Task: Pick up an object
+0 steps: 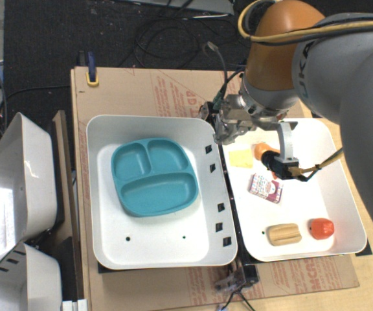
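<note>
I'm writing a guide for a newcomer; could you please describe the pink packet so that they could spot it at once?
Find the white bin on the view's right. Near its middle, below the yellow square and above the tan bun, lies the packet. It alone is patterned in pink and white, while its neighbours are plain-coloured.

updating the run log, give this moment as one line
gripper: over right bin, by yellow square | grasp: none seen | teal plate: left bin
</note>
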Controlling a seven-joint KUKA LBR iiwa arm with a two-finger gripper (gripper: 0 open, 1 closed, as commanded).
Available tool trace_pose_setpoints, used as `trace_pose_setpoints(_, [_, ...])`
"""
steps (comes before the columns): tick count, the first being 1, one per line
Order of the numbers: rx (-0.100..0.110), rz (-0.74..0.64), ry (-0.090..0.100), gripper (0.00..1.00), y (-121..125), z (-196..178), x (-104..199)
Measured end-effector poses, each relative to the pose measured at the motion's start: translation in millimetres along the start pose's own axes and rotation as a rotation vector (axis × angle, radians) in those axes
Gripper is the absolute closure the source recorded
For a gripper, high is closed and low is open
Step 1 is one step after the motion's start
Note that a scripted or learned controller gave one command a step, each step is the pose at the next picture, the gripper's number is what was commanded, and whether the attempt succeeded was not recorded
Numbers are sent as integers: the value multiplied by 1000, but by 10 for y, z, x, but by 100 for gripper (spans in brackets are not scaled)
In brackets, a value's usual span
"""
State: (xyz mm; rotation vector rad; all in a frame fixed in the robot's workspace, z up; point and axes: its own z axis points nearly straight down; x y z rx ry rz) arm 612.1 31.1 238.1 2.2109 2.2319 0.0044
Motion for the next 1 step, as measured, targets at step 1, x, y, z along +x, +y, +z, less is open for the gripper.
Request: trace_pose_setpoints(1, [2,0,0,100,-53,-47,572])
